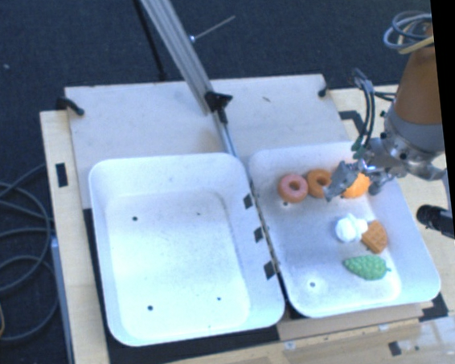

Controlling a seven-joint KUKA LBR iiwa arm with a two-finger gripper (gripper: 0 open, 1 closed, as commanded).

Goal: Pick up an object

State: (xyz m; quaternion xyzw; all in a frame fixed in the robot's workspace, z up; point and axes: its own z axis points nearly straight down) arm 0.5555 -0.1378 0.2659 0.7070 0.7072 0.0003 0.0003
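While the gripper (355, 180) hangs low over the right bin (298, 234), its fingers spread on either side of an orange object (357, 186), contact unclear, a brown ring (319, 182) and pink doughnut (293, 187) lie just left; both bins rest on a pale bench (148, 121) above dark carpet (35, 44)

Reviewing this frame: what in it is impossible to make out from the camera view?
- Orange object at the gripper: partly covered by the gripper, so its shape and any grasp are unclear.
- Arm's upper part: cut off by the view's right side.
- White item and orange piece: too small to identify, or to tell whether they touch.
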